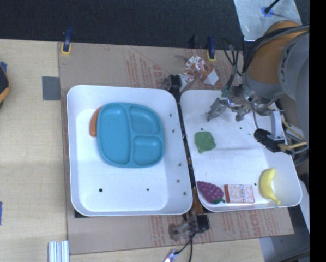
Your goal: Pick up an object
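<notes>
The grey arm with its orange band reaches in over the right-hand shallow white bin [245, 157], and its two-finger gripper [227, 109] hangs over the bin's upper part, near the far wall. The two dark fingers look splayed apart with nothing between them, so the claw reads as wide and empty, though the view is small and slanted.

The nearest candidate is the crumpled green leaf-like plastic piece [204, 141], lying flat on the bin floor below and a little to the left of the gripper, apart from it. Along the bin's near edge lie a purple plastic bunch of grapes [210, 190], a small white and orange carton [240, 194] just beside it, and a yellow plastic banana [269, 185] in the near right corner. In the left-hand white bin [81, 146] a blue sectioned plastic plate [131, 134] covers most of an orange sausage-shaped item [92, 123].

The step in hand seems to be the approach before any grasp. To do it well, I judge the arm should centre the open fingers over the green piece, which stands clear of walls and neighbours, then descend straight until the tips almost reach the floor, since the piece is low and could slip under a shallow close. The items by the near edge look harder, crowded against the wall and each other
</notes>
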Controlling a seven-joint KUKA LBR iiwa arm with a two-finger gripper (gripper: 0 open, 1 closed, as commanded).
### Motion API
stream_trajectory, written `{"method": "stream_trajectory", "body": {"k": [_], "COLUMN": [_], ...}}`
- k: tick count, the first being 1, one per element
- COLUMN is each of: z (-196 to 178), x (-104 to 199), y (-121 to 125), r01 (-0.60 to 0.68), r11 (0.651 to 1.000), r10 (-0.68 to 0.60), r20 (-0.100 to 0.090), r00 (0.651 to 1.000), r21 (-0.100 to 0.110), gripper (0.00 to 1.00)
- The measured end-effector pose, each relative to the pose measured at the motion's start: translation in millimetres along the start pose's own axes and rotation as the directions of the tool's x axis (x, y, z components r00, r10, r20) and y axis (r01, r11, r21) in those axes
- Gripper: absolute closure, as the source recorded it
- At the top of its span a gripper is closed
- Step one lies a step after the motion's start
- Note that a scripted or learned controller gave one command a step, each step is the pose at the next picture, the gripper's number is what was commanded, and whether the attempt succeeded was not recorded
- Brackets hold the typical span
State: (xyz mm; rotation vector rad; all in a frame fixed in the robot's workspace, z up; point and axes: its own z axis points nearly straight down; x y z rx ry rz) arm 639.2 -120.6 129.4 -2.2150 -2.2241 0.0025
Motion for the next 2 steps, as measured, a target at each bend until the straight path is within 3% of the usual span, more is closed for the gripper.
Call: {"method": "stream_trajectory", "body": {"k": [1,2], "z": [-5,36], "x": [24,18], "y": [-7,-30], "r01": [0.002,0.0], "r11": [1.0,1.0], "r10": [-0.002,0.0], "r20": [0.0,0.002], "r00": [1.0,1.0], "r21": [0.001,0.002], "gripper": [0.0,0.0]}}
